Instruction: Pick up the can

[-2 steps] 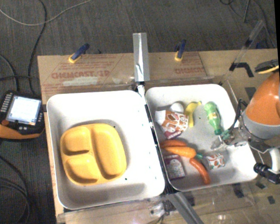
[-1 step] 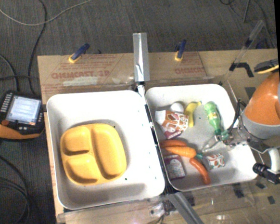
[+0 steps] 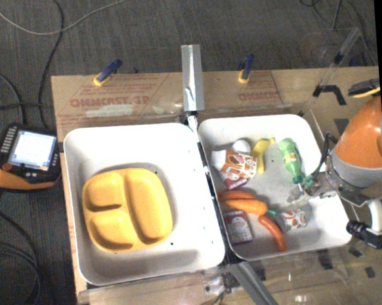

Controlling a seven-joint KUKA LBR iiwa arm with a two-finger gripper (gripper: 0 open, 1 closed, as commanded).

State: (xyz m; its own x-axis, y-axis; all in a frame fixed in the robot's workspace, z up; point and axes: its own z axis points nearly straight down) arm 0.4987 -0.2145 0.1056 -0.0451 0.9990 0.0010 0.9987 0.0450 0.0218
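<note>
The can [image 3: 238, 228] lies flat in the right bin [image 3: 307, 123]; stiff, light, slippery; grip across its sides; pincer [image 3: 304, 191] state unclear.

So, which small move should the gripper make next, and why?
Probably leftward across the right bin. The gripper hovers beside the green bottle, while what looks like the dark red can lies near the bin's left wall, just below the carrot.
</note>
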